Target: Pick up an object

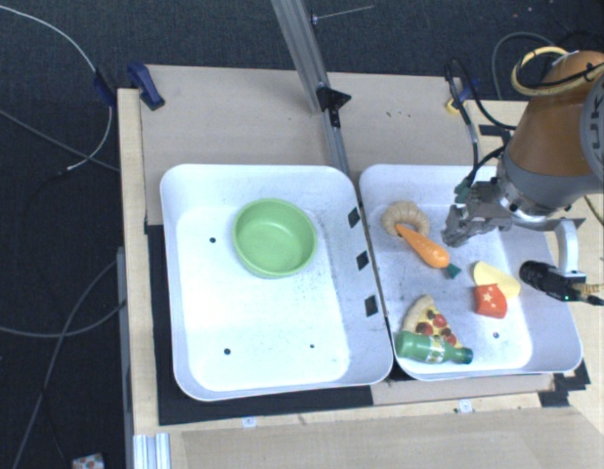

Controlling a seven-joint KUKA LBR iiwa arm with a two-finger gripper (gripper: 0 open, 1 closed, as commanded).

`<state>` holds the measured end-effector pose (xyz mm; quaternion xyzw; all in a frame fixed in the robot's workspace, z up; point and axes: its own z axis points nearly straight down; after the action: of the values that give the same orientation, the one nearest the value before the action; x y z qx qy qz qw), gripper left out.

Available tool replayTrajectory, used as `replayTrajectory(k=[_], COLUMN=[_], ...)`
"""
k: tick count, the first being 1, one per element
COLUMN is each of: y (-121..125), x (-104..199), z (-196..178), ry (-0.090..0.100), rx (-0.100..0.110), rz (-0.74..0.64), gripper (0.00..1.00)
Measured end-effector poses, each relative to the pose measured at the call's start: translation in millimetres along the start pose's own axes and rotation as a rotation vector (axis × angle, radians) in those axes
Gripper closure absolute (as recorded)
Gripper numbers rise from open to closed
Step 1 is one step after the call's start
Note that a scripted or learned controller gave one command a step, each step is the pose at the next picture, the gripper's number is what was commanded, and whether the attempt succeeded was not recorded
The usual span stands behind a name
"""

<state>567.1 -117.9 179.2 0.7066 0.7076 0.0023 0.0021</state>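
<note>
Camera view from above, at a slant, of a wooden counter (234, 115) carrying two shallow white bins side by side. Taking the right bin (566, 345) as the landmark: the grey arm (561, 154) with its orange band enters over the bin's far right corner and bends down into its upper half. Its wrist tilts toward the bin's middle, ending in the tool (460, 231), which sits low over the bin floor. Whether the tool is spread or closed cannot be told; its dark tips blur together.

Just beside the tool, toward the bin's left wall, lies an orange carrot (424, 245), set diagonally, its far end touching a tan bread roll (400, 213). Nothing can be seen between the tool's tips. Nearer the bin's right side lie a yellow wedge (497, 276) and a red piece (490, 302), touching each other. Along the bin's near edge rest a pizza slice (427, 319) and a green bottle (431, 349) lying on its side.

Beyond the right bin's left wall, the left bin (204, 360) holds a green bowl (274, 237), upright.
</note>
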Motion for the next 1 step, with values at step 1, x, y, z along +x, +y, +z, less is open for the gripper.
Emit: replayTrajectory(k=[1], y=[2.0], x=[0.4], z=[-55.8], ry=[0.000], rx=[-0.001], rz=[0.001], gripper=[1.00])
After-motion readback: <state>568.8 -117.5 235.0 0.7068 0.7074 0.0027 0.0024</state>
